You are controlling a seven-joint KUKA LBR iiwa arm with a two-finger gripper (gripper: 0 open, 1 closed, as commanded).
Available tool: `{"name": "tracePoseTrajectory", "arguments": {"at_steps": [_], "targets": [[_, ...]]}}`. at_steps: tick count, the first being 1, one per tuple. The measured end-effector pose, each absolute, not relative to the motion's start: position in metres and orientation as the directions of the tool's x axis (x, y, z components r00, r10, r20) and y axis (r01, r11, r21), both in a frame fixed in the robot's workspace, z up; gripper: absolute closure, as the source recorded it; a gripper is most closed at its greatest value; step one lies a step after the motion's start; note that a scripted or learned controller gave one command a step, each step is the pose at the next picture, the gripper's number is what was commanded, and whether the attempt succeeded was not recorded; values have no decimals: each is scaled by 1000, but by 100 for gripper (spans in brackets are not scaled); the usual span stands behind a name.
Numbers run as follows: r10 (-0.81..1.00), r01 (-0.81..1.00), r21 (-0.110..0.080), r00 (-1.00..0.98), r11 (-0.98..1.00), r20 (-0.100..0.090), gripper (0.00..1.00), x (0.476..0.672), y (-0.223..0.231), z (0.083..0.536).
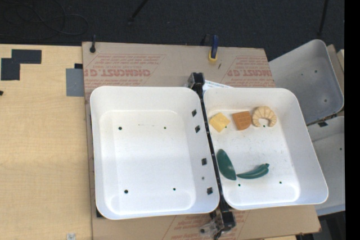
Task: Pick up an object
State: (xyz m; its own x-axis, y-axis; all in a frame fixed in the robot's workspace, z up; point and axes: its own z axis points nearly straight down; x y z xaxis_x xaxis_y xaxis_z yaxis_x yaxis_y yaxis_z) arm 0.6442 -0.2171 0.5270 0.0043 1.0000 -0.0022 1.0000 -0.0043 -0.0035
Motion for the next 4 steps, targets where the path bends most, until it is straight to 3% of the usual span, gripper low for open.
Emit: {"name": "tracePoseTrajectory", "arguments": {"at_steps": [1, 2, 4], "targets": [[1000, 1000, -4, 4, -4, 1, 100, 614, -214, 538], [1000, 1000, -3, -10, 10, 4, 100, 547, -112, 539], [1000, 1000, -3, 5, -5, -2, 100, 504, -216, 537]]}}
